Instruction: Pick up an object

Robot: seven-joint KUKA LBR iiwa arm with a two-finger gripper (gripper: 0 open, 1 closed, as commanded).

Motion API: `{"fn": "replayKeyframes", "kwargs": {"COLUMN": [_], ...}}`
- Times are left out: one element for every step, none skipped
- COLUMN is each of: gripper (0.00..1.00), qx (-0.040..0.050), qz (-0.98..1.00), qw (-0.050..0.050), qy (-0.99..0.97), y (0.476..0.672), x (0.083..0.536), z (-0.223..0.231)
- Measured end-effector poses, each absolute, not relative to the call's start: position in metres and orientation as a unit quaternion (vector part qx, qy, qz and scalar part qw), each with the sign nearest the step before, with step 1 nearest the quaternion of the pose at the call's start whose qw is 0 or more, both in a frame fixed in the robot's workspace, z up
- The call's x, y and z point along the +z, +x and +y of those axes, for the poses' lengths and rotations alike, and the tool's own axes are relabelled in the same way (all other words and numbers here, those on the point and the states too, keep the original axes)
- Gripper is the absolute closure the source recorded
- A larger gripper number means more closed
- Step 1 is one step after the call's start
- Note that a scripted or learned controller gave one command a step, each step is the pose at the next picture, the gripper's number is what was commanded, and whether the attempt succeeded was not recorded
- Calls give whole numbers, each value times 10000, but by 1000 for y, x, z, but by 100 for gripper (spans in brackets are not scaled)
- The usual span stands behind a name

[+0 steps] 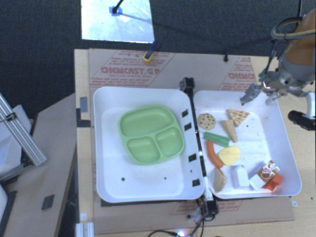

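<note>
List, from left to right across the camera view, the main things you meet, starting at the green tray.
green tray → cookie → carrot → pizza slice → carton → claw

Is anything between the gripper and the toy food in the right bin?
Nothing visible. The gripper hangs over the right bin's far edge; bare bin floor lies between it and the nearest piece, the pizza slice. The other food lies beyond that.
</note>
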State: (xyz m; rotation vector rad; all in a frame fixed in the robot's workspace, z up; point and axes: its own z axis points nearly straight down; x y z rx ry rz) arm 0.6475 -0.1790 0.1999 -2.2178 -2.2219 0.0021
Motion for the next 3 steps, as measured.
{"fn": "replayKeyframes", "kwargs": {"gripper": [0, 0, 0], "qx": [4, 2, -3], "qz": [-7086, -7081, -7084], "qw": [9, 3, -5], "qy": [-7056, -7062, -7058], "y": [644, 636, 637], "x": [149, 93, 85], "z": [-169, -165, -164]}}
